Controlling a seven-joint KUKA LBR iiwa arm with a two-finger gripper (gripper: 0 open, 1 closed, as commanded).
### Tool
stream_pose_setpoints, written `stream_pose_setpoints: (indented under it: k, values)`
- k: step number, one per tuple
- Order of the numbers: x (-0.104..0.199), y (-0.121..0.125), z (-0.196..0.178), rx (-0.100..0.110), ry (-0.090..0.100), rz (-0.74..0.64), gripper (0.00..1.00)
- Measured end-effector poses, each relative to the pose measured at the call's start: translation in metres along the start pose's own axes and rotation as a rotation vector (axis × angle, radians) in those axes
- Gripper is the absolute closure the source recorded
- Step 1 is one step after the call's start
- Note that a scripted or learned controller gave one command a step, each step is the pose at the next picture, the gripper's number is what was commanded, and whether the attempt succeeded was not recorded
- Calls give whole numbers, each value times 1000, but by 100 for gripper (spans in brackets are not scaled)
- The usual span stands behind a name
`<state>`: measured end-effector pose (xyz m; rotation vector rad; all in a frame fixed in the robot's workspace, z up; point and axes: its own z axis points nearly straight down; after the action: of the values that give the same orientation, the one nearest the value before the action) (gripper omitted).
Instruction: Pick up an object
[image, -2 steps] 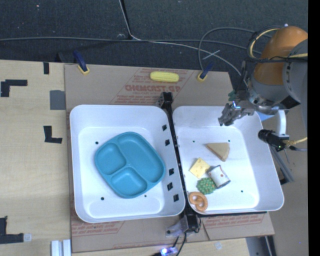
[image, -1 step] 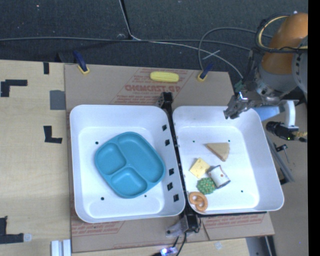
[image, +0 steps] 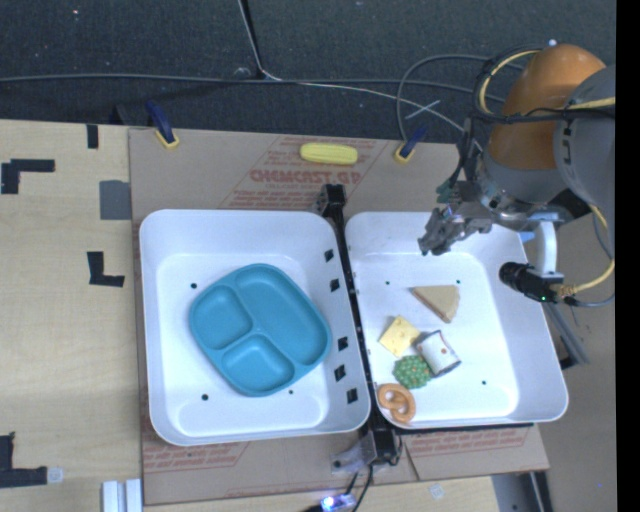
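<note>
At the upper right of the frame, the arm (image: 560, 110) was cut off by the picture's right edge, so its base could not be seen. The end effector (image: 440, 236) was dark and small against the right bin (image: 520, 395), and its tips were too blurred to read. The small white can (image: 438, 352) lay partly over the green piece (image: 410, 372), hiding one side of it. At the bottom centre, the clamp (image: 365, 458) between the bins was blurred. The tabletop (image: 60, 330) ran off the left and lower edges.
</note>
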<state>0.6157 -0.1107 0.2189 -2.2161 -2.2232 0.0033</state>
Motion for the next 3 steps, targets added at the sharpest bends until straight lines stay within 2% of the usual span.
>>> stream_pose_setpoints:
  k: [2,3]
  values:
    - [114,-39,-15,-1,2,-4,100]
    - [170,-63,-4,1,1,-4,100]
